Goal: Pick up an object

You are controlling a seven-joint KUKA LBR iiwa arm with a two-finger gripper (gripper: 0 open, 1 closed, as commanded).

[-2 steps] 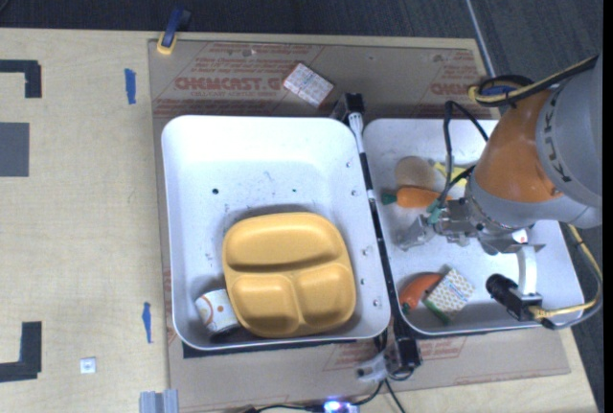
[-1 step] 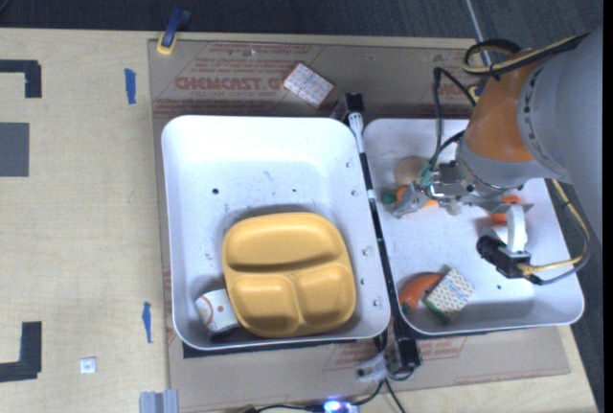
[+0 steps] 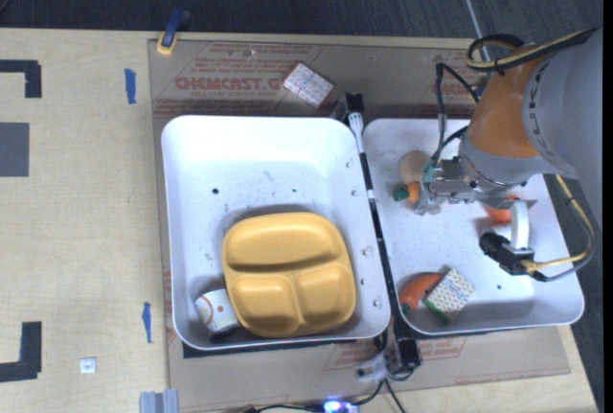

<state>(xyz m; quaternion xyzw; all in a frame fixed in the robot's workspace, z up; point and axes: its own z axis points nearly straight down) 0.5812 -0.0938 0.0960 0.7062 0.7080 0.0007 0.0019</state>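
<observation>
Tray — cup beside — left bin

White bins; mustard-yellow compartment tray; white cup with orange spots; orange piece beside a speckled green-edged block; grey arm banded orange; pale wooden bench.

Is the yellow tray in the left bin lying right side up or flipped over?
Flipped over. The yellow tray shows three bulging, rounded sections rather than hollow compartments, so its underside faces up in the left bin.
</observation>
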